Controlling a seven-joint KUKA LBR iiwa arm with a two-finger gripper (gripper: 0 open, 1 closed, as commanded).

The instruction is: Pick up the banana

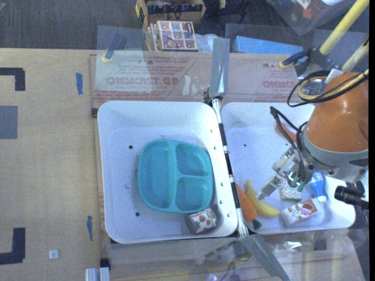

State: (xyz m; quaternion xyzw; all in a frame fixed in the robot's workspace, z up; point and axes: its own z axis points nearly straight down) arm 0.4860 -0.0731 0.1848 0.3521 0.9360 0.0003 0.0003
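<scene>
Tool [280,183] low in right bin [258,122], just right of banana [262,204], lined up for grab; grip state can't tell. Carrot [246,202] touches banana's left.

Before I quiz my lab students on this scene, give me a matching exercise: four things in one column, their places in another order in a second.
Things:
1. banana
2. teal divided plate
3. carrot
4. small can

Places:
A. middle of the left bin
B. right bin, against the wall shared with the left bin
C. left bin, near front corner, beside the plate
D. right bin, just below the gripper

Pairs: 1-D, 2-A, 3-B, 4-C
</scene>
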